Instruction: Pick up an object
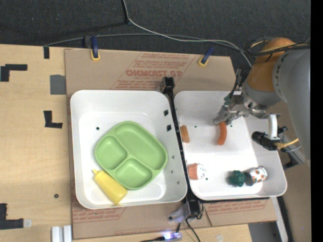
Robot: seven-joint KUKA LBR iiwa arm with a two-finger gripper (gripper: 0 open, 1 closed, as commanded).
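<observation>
the left bin (81,115) holds a green divided plate (131,154) lying flat near its middle, and a yellow squeeze bottle (109,186) lying on its side just beside the plate's lower-left edge, close to the bin's front corner. across the divider, the right bin (202,101) carries small things well apart from one another: a short brown piece (184,133) near its left wall, a small orange-and-white toy (196,171) lower down, a dark green lump (236,178) and a white, red-spotted piece (258,174) along the front wall.

the likeliest target is the orange sausage-shaped piece (221,133) lying roughly upright in the view near the middle of the right bin. the gripper (229,114) hangs just above its upper end, fingers pointing down; whether they stand wide or narrow i cannot tell from this angle (the wrist hides the gap), and nothing is seen between them.

judging by looks, the piece is light, smooth plastic or rubber, rounded, so it may roll or squirt out under a pinch. best taken across its narrow width at the middle.

the bin floor is slick white plastic, shallow-walled, with free space all round the piece. the bench (30,135) is wood with cardboard under the bins.
</observation>
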